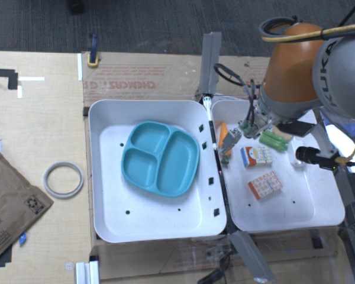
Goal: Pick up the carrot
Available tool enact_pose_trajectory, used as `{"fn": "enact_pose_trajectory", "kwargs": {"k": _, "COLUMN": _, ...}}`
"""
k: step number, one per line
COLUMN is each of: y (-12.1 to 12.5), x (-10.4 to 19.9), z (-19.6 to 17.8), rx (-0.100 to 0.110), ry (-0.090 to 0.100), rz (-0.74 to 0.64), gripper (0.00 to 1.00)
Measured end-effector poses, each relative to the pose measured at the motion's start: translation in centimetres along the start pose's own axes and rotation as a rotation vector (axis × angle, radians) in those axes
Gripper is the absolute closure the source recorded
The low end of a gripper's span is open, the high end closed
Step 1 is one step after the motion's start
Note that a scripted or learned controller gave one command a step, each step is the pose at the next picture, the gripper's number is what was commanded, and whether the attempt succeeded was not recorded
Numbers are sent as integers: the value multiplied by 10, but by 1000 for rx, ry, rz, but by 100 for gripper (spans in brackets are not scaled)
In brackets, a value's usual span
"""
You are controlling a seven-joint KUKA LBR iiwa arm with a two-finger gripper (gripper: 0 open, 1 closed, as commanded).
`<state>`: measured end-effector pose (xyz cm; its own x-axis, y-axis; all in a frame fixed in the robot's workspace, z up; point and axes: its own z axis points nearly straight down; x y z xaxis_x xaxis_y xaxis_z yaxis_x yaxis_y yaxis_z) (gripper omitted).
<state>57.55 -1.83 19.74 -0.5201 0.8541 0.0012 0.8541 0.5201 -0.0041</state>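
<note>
One carrot (222, 132) lies just left of the gripper (232, 139)

The gripper (232, 139) partly covers the carrot (222, 133). A cardboard box (9, 209) runs off the left edge. The small cartons' (264, 185) print is unreadable.

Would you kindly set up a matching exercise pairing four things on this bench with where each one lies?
Things:
1. plate
2. carrot
3. tape roll
4. patterned box

Places:
A. on the bench, left of both bins
B. in the left bin
C. in the right bin, near its middle
D. in the right bin, by its left wall

Pairs: 1-B, 2-D, 3-A, 4-C
</note>
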Motion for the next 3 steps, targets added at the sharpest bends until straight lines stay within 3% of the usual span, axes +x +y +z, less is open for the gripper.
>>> {"fn": "enact_pose_trajectory", "kwargs": {"k": 1, "y": 12, "x": -35, "z": 7, "rx": -3, "ry": -2, "rz": -164, "gripper": 0}}
{"fn": "enact_pose_trajectory", "kwargs": {"k": 2, "y": -21, "x": -102, "z": 60, "rx": -3, "ry": -2, "rz": -399, "gripper": 0}}
{"fn": "enact_pose_trajectory", "kwargs": {"k": 3, "y": -7, "x": -126, "z": 101, "rx": -9, "ry": -7, "rz": -438, "gripper": 0}}
